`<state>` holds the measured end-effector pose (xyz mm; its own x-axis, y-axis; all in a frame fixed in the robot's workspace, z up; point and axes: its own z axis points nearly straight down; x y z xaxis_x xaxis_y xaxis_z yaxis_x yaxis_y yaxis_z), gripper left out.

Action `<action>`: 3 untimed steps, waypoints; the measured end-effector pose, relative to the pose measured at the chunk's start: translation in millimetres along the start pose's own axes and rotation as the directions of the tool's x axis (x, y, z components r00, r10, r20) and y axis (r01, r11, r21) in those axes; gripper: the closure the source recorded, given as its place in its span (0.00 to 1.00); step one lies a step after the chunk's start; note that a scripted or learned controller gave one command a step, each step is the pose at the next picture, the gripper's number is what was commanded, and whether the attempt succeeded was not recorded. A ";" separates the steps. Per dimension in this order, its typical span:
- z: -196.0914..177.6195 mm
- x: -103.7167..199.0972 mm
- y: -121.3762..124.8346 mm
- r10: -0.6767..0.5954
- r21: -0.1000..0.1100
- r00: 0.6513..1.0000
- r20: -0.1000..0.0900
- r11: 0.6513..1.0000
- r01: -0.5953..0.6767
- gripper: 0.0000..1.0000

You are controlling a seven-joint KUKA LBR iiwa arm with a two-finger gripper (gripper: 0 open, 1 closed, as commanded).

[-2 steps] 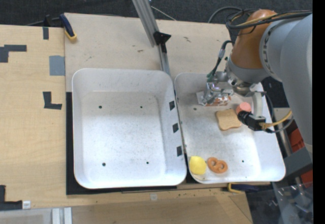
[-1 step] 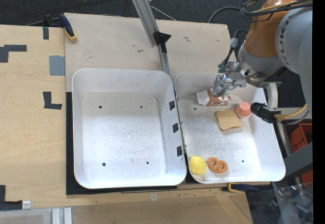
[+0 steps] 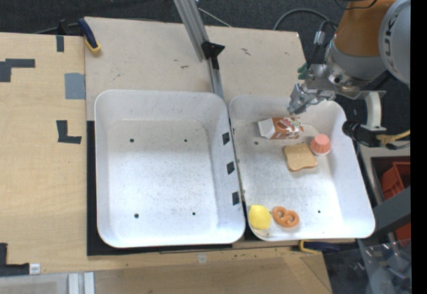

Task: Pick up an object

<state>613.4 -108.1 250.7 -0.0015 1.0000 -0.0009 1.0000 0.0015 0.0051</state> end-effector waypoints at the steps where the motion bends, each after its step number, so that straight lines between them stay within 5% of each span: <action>1: 15.5 52.9 7.7 -0.005 0.008 1.000 -0.002 1.000 0.005 1.00; 3: 16.3 157.5 26.4 -0.005 0.006 1.000 -0.002 1.000 0.005 1.00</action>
